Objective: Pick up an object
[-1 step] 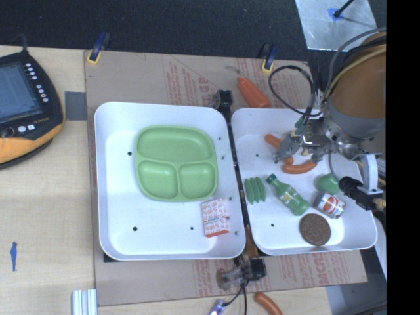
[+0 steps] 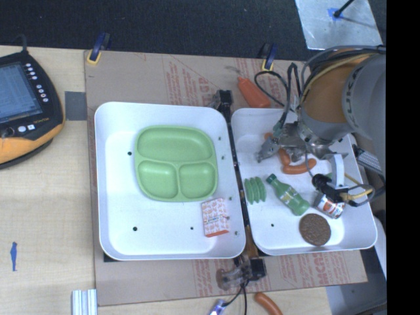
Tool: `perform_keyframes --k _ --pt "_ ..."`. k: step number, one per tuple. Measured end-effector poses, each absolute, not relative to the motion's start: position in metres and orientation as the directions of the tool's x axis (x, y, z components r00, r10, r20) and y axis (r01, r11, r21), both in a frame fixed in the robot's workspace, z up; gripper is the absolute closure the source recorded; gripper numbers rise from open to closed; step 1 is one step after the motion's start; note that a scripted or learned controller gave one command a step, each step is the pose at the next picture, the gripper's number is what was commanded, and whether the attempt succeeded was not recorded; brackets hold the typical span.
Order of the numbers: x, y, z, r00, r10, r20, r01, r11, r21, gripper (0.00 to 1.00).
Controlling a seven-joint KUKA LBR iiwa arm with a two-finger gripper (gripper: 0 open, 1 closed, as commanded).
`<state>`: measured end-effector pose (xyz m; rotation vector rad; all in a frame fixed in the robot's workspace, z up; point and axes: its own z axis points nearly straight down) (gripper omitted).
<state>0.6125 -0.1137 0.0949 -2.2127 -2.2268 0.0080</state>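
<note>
In the right half of the frame, right bin noted, white and shallow, with the arm reaching in from the upper right, grey with an orange band. Hand seen low over the upper part of this bin, metal fingers pointing down and to the left; whether clenched or released, cannot tell, and nothing seen between the fingers. Directly beneath and just right of the hand, an orange sausage-shaped item lying on the bin floor, partly hidden by the hand. Toward the bin's centre, a green bottle lying on its side, cap toward upper left. Just left of it, near the bin's left wall, a green ribbed item. At lower right, a brown round disc lying flat, and just above it a small can with a red label. Black cables trailing from the arm over the right side of the bin.

In the centre of the frame, left bin noted, holding a green divided plate in its upper middle and a small red-and-white packet near its lower right corner, apart from the plate.

At the left edge, on the desk, a control pendant with a screen. Cardboard sheet under both bins, blue clamps at its upper edge.
</note>
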Motion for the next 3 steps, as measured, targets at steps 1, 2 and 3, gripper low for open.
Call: perform_keyframes --k 1,2,3 --pt "0.613 -0.115 0.106 -0.009 1.000 -0.004 1.000 0.009 -0.003 1.00" --pt "0.582 -0.067 0.193 -0.006 1.000 -0.001 1.000 0.006 0.001 1.00" --pt "0.580 -0.016 0.214 -0.007 1.000 -0.003 1.000 0.007 0.002 1.00"
